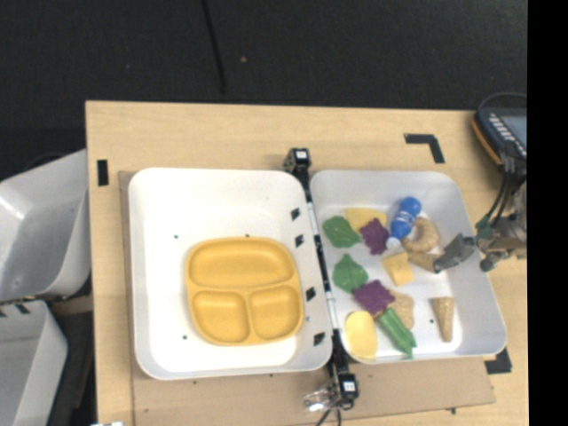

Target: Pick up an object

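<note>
The right bin [470,204] holds several toy foods. A blue bottle [406,216] lies beside a tan bread piece [427,235]. Left of them are a purple piece [374,236] and a green leaf [341,232]. A yellow cube [399,270] sits near the middle. A tan cone [444,318] lies near the front right, with a green pickle [397,331] and a yellow lemon [360,334] at the front left. My gripper [461,252] comes in low over the bin's right side, its dark tip just right of the bread piece. Nothing is visibly held.
The left bin [160,238] holds a yellow divided tray [244,289]. More green [350,274], purple [374,297] and tan [404,309] pieces crowd the right bin's middle. A dark device [501,133] and cables [506,204] sit at the bench's right edge.
</note>
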Controlling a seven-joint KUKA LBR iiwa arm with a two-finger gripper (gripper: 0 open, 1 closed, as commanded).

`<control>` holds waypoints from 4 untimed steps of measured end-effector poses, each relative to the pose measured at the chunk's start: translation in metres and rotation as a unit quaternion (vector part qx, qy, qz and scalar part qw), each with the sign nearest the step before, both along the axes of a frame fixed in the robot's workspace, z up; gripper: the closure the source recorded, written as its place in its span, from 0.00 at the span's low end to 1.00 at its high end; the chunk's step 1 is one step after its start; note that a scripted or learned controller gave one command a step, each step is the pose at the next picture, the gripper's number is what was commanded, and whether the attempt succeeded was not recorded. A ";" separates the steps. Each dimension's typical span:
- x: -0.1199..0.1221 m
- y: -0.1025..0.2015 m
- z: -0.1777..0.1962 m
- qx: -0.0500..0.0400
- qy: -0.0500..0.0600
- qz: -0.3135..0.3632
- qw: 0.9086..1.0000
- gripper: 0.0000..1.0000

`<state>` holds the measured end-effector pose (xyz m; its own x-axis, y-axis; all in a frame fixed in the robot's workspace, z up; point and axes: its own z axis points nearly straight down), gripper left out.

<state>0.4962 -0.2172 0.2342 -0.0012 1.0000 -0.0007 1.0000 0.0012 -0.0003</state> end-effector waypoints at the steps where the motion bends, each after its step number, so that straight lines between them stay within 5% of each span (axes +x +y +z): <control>1: -0.007 0.009 -0.110 -0.001 0.000 -0.001 1.000 0.00; 2: -0.005 0.008 -0.094 -0.002 -0.004 -0.003 1.000 1.00; 3: -0.006 0.009 -0.058 -0.001 -0.002 0.001 1.000 1.00; 4: -0.004 0.113 0.052 0.001 -0.007 0.006 1.000 1.00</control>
